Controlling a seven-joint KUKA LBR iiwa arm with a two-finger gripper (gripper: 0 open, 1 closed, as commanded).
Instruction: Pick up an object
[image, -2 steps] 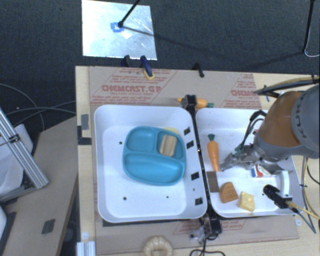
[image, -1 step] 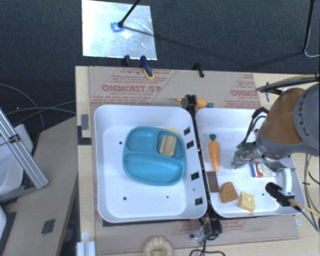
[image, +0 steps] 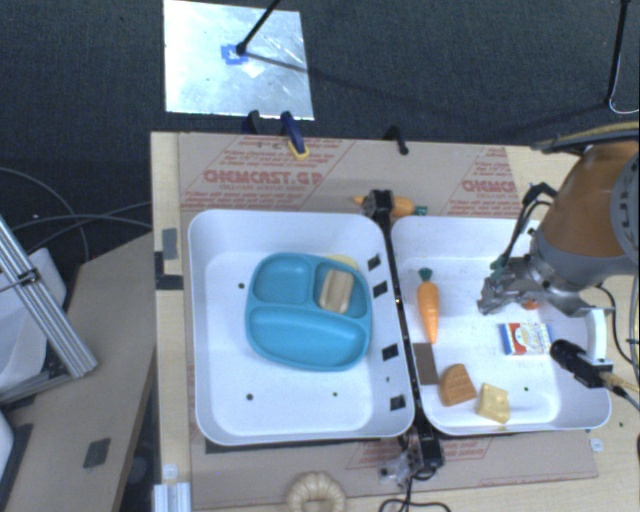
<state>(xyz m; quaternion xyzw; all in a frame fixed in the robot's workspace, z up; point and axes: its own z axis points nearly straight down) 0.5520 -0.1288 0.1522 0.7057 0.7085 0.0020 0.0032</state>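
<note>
My gripper (image: 497, 296) hangs over the right bin (image: 470, 248), in its right half, on the grey arm with the orange band (image: 600, 205). Just below and right of it lies a small white box with blue and red print (image: 524, 338). An orange carrot (image: 428, 308) lies to its left, near the divider. A dark brown flat bar (image: 425, 362), a tan bread-like piece (image: 457, 385) and a pale yellow wedge (image: 492, 402) lie along the bin's front. I see nothing held in the gripper.
The left bin (image: 225, 400) holds a blue divided plate (image: 290, 335) with a tan roll (image: 336, 290) in its upper right compartment. A black clamp bar (image: 400, 330) runs between the bins. A black part (image: 578, 362) sticks over the right bin's right rim.
</note>
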